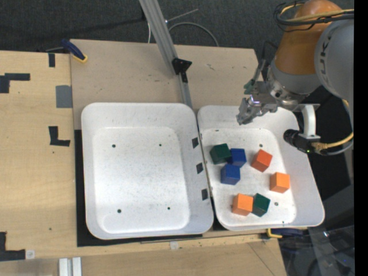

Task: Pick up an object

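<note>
Several small cubes lie in the right bin: a dark green one touching a blue one, another blue one below them, orange ones at the right and at the front, the last beside a second dark green cube. My gripper hangs over the bin's far edge, up and to the right of the green cube, with nothing seen between its fingers.
The left bin adjoins the right one. A slanted metal pole runs down to the gap between the bins. A blue and yellow clamp sits at the bench's far left.
</note>
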Robot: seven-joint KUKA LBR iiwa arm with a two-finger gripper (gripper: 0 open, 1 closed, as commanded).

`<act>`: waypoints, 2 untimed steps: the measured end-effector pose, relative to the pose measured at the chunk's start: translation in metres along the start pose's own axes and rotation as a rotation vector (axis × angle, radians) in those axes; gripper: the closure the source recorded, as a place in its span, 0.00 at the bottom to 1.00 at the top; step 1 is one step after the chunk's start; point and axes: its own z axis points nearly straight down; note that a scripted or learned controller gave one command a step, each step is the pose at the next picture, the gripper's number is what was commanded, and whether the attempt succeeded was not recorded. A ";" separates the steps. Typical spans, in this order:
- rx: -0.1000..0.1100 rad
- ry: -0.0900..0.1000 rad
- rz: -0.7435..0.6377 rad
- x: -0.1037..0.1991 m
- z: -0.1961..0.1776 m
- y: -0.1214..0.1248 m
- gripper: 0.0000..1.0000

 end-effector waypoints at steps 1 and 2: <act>0.000 0.000 0.000 0.055 0.013 0.002 1.00; -0.002 0.001 -0.002 0.117 0.006 -0.005 1.00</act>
